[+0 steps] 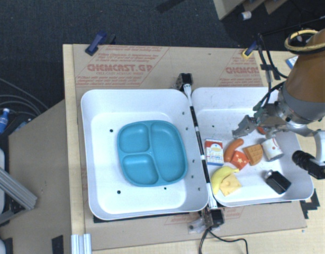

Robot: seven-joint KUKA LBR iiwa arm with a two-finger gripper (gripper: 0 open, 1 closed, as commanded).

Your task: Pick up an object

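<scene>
Gripper [253, 125]: your fingers hang spread wide, holding nothing, above the right bin [215, 102].
Targets: hot dog [234, 146], red piece [237, 159], cracker [253, 154] lie packed just below your fingertips.
Crowding: carton [213, 151] beside them, banana [222, 174] touching cheese wedge [231, 184].
Open room: bare floor behind you; black block [278, 182] sits apart.
Left bin [93, 142]: smooth blue divided plate [151, 152].

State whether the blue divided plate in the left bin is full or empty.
Empty: all three compartments of the blue plate show bare blue surface; the food items lie in the right bin.
</scene>
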